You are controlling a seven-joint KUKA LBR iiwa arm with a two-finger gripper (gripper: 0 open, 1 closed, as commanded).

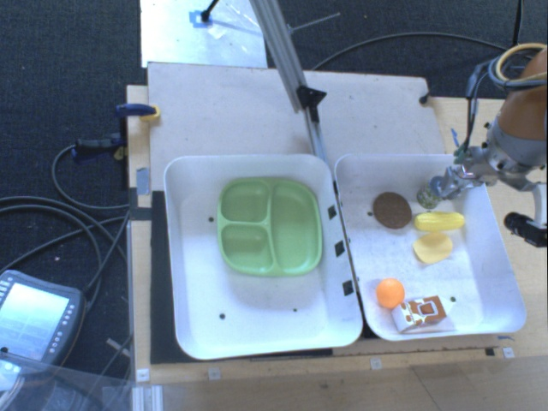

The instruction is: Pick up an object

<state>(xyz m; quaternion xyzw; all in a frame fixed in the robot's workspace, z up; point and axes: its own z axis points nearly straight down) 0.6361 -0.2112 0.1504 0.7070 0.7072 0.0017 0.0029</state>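
Bench holds two white bins: left bin [184, 255] has a green divided plastic tray [270, 227]. Right bin [497, 264] has a brown disc [392, 210], yellow banana [439, 222], orange ball [390, 293]. Gripper [438, 188] finger state: cannot tell.

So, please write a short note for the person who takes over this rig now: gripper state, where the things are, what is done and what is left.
Gripper: low over the far side of the right bin, beside a small greenish thing; nothing is seen held, and whether it is open or shut cannot be told.
Right bin: brown disc, yellow banana-shaped toy, pale yellow piece, orange ball, orange and white box.
Left bin: green divided plate.
Done: the arm has reached into the right bin.
Left: grip one thing and lift it.
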